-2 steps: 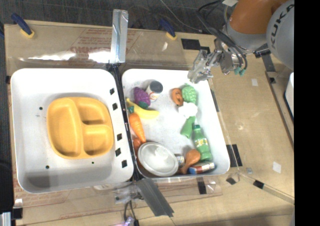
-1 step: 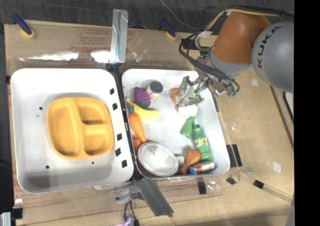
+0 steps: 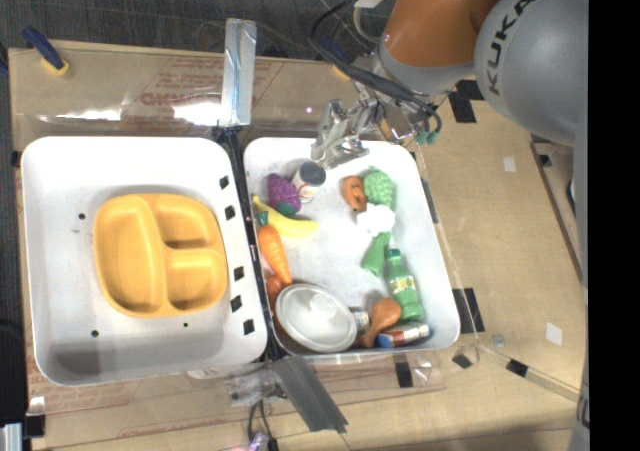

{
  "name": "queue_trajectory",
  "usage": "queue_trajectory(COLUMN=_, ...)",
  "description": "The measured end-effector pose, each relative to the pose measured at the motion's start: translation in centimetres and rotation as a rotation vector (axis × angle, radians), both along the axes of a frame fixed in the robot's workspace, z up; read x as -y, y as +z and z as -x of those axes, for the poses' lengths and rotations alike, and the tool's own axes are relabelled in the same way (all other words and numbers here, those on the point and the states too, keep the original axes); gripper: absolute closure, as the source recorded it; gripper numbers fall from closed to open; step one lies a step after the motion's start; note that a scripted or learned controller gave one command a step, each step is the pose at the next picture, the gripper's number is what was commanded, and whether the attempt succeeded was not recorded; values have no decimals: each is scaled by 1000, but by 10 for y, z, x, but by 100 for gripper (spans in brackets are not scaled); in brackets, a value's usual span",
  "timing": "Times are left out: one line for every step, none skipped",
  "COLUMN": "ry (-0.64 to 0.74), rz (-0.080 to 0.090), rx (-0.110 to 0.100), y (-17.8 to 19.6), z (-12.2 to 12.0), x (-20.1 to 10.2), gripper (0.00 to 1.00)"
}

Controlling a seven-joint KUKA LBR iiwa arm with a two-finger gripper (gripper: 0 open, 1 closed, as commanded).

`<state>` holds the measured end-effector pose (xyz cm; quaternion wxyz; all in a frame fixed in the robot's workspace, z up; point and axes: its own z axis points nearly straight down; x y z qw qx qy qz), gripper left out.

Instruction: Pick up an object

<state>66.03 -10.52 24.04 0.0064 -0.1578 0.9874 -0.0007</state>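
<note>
My gripper hangs over the far edge of the right bin, its metal fingers pointing down with nothing between them. Just below it lie a small grey-capped object and purple grapes. A banana and a carrot lie along the bin's left side. An orange-brown piece, a green leafy toy and a white piece sit near the bin's middle. A green bottle, a metal bowl and a chicken drumstick fill the near end.
The left bin holds a yellow divided tray. A strip of silver tape runs up from the gap between the bins. The grey arm with its orange band looms over the right bin's far right corner.
</note>
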Motion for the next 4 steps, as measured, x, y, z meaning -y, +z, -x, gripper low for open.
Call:
queue_trajectory(ry=-1, rz=2, rx=-2, y=8, z=0, x=2, gripper=100)
queue_trajectory(ry=0, rz=3, rx=3, y=19, z=-1, x=2, gripper=100)
queue_trajectory(ry=1, rz=4, rx=9, y=30, z=-2, x=1, gripper=100)
queue_trajectory(ry=302, rz=5, rx=-6, y=18, z=3, x=46, gripper=100)
